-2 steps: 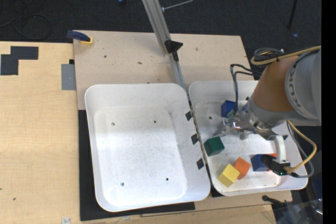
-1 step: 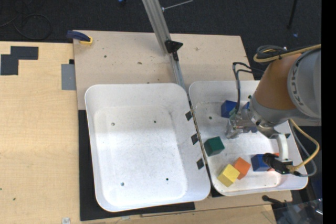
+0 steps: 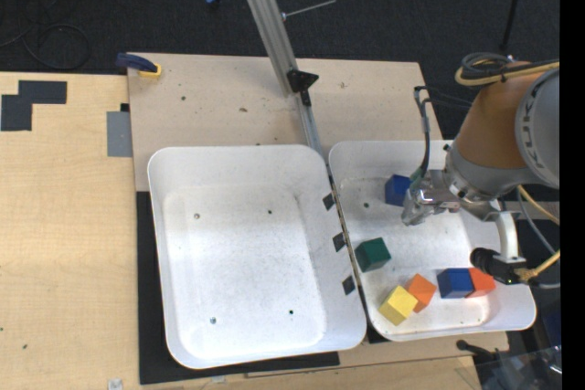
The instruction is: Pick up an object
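Fingers (image 3: 416, 207): low over the right bin's floor, just right of the blue cube; the metal tips blur together, so how far apart they stand cannot be told, and no item is seen between them.
Arm (image 3: 498, 142): enters from the right; the orange band sits above the grey wrist, over the right bin's upper right part.
Blue cube (image 3: 397, 189): on the right bin floor, upper middle, just beside the fingers on their left; whether it touches them cannot be told.
Green block (image 3: 372, 253): on the right bin floor near the left wall, below the blue cube and apart from it.
Yellow block (image 3: 398, 303): near the front wall, touching the orange block.
Orange block (image 3: 421, 289): just up and right of the yellow block.
Blue block (image 3: 454, 283): near the front right, touching a red piece on its right.
Red piece (image 3: 483, 281): partly hidden by a black part of the arm.
Right bin (image 3: 457, 321): white, shallow, holds all the blocks.
Left bin (image 3: 238, 251): white, touching the right bin along the shared side.
Tabletop (image 3: 219, 100): tan board under both bins.
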You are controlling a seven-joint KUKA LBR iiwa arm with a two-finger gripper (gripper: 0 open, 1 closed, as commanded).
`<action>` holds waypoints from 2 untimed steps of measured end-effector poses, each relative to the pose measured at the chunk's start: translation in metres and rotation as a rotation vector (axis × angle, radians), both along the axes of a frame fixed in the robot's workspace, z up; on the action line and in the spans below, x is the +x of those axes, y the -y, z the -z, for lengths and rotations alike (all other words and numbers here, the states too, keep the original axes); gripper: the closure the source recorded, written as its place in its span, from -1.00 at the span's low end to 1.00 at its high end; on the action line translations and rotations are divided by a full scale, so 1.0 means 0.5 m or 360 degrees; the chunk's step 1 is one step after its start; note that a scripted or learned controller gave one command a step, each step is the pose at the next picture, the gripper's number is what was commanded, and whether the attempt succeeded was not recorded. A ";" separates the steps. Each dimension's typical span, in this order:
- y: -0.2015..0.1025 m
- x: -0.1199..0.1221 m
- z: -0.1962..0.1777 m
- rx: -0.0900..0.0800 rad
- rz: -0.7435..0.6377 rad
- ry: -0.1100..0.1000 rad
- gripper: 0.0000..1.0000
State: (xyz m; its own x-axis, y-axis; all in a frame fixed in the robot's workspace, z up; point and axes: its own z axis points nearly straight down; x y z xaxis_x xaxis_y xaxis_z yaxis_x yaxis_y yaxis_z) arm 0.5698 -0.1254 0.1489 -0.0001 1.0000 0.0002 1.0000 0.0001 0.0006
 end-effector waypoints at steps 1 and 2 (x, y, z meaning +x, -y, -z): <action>-0.003 0.018 -0.119 -0.0001 -0.0001 0.0005 1.00; 0.000 0.018 -0.202 -0.0001 -0.0001 0.0002 1.00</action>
State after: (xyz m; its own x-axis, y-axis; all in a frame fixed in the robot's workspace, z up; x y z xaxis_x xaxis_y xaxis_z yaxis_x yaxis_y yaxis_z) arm 0.5790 -0.1255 0.2501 -0.0009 1.0000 -0.0004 1.0000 0.0009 0.0019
